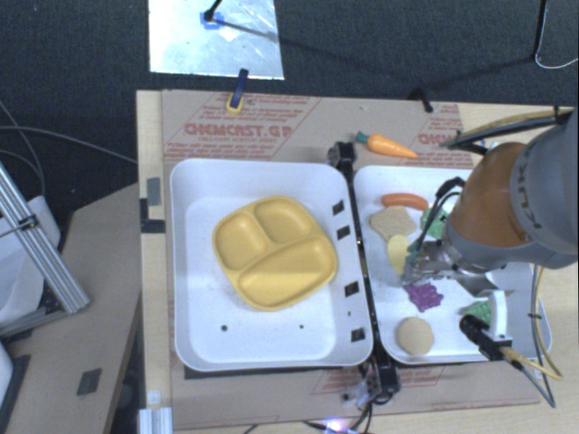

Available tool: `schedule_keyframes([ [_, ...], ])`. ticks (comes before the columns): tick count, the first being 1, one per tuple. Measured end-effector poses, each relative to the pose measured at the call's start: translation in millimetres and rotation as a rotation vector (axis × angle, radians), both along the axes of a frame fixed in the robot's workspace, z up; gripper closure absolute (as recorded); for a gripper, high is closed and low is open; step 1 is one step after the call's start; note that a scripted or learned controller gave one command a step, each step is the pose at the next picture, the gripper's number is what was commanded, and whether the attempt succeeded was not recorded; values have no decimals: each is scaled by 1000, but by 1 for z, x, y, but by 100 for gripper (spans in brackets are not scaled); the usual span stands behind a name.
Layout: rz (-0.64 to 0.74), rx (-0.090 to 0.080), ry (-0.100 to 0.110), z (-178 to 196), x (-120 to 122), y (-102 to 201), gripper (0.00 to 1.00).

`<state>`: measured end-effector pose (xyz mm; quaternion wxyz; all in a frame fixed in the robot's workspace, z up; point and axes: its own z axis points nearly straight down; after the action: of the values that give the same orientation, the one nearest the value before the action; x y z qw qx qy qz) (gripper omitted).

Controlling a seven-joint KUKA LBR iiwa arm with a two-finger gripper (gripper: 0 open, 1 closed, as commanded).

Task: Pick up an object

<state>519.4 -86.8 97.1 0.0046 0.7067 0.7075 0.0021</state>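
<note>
With the gripper point(418, 268) low among the toy food and its finger state impossible to tell, you centre over the purple piece point(423, 295) before closing.

Glossy smooth plastic yellow divided plate point(275, 251) in the matt white left bin point(194, 197); brown cardboard-like worktop point(271, 125), printed.

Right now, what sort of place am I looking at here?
Probably a robot test lab, not a kitchen: a grey arm reaches over two white bins, toy food such as a carrot lies about, and a sectioned yellow plate sits in the left bin.
</note>
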Motion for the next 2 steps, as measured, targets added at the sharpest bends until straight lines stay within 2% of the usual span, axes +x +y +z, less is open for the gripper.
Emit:
schedule_keyframes([
  [1, 11, 8, 3, 92, -33, 82, 100],
  [2, 12, 7, 6, 118, -32, 156, 100],
])
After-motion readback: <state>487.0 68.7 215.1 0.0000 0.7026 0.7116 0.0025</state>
